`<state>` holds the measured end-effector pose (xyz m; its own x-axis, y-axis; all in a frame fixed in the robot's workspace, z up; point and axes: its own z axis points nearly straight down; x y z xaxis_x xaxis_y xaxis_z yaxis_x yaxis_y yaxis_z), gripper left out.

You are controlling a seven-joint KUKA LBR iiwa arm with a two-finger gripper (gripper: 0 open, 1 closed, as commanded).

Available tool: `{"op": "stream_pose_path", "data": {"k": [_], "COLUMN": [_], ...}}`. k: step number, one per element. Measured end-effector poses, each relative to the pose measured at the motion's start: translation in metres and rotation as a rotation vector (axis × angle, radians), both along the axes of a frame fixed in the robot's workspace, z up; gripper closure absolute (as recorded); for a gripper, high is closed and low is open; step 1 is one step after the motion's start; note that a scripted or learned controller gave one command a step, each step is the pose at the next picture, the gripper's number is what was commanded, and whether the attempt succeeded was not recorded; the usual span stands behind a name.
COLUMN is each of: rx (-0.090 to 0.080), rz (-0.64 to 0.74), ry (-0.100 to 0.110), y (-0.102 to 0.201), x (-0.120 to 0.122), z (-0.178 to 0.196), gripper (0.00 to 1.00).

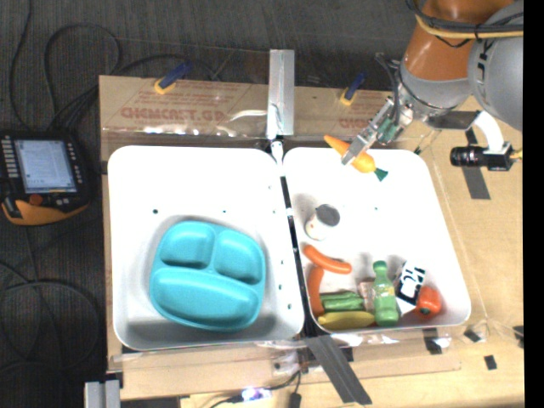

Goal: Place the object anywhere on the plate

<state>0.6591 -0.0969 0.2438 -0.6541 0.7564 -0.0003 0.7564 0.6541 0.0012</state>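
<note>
The end effector (364, 149) hangs over the far edge of the right bin (438, 219), and a toy carrot (355, 155), orange with a yellowish end and a small green tip, sits pinched between its 2 fingers, which are closed down to the width of the carrot. The carrot is held clear of the bin floor, which reads as a lift high enough to carry it over the divider between the 2 bins without snagging. The plate (206, 273), a turquoise one with 3 compartments, lies in the left bin (136, 177), toward its near side, well apart from the carrot, so the carry has to go left and toward the camera. Anywhere on the plate will do, so the release need not be precise. The rest of the toy food is heaped in the near corner of the right bin: an orange sausage (327, 259), green (342, 300) and yellow (345, 319) pieces, a green bottle (384, 294) and a red piece (429, 301), with a round grey-and-white item (323, 218) alone nearer the middle. All of that lies below and aside of the carry path, so it should not interfere. The grip looks near 1 end of the carrot, which could let it swing or slip in transit.
</note>
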Motion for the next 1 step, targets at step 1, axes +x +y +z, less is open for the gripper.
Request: {"op": "stream_pose_path", "data": {"k": [1], "rx": [-0.001], "rz": [0.169], "ry": [0.001], "y": [0.0610], "x": [-0.0089], "z": [-0.0592], "gripper": [1.00]}}
